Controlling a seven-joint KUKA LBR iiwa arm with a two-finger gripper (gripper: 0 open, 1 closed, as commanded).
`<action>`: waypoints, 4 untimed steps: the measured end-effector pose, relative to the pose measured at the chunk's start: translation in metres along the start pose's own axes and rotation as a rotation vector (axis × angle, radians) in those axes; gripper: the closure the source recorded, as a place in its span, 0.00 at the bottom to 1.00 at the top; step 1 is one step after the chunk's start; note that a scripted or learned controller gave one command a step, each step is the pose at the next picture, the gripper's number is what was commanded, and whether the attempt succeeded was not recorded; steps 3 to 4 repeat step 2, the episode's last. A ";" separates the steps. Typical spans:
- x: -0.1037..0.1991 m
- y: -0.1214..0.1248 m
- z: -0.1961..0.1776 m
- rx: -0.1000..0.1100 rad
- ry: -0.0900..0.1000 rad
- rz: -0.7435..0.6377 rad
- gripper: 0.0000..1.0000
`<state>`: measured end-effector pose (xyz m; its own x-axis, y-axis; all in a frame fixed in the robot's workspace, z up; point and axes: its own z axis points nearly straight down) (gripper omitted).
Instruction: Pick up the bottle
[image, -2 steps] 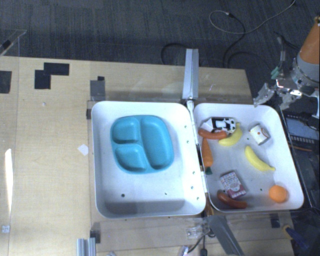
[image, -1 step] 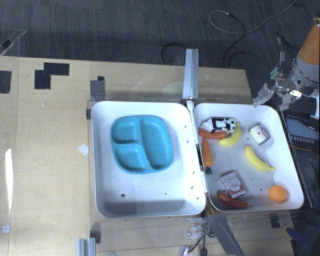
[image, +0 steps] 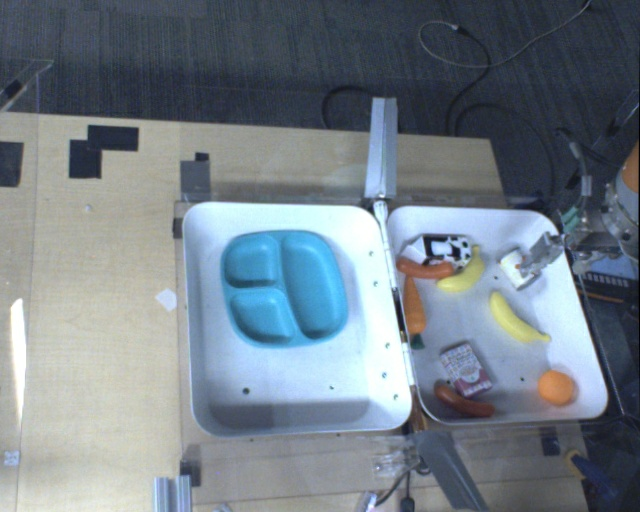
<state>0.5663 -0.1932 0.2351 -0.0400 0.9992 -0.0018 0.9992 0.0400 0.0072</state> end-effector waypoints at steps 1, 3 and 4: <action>-0.012 -0.037 -0.202 -0.001 -0.002 0.137 0.00; 0.006 -0.055 -0.202 0.000 -0.001 -0.097 0.00; 0.006 -0.055 -0.202 0.000 -0.001 -0.097 0.00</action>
